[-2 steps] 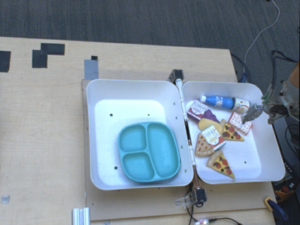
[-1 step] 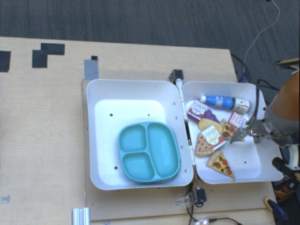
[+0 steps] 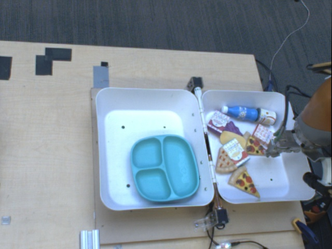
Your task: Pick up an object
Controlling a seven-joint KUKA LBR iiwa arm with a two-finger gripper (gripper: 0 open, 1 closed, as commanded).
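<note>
**Operator:** At the right edge of the frame, my arm (image 3: pixel 316 119) reaches into the right bin (image 3: pixel 275 188), its pincer (image 3: pixel 273 148) low beside the toy food heaped in that bin's left half. Whether the pincer is open, closed or gripping anything, I cannot tell.

**Observer:** What would you go for?

**Operator:** The nearest piece: a red-and-white packet (image 3: pixel 262 134) touching a pizza slice (image 3: pixel 253 146), just left of the tip. I'd judge a clean lift needs one item taken by its free edge, since the pieces overlap. The lone pizza slice (image 3: pixel 244 182) lower down lies apart and looks easier.

**Observer:** What can't you make out?

**Operator:** The tip is small and blurred, and the arm is cut off by the frame. The blue bottle (image 3: pixel 242 112) near the bin's top wall reads clearly. The blue divided plate (image 3: pixel 165 167) sits in the left bin (image 3: pixel 116 139).
</note>
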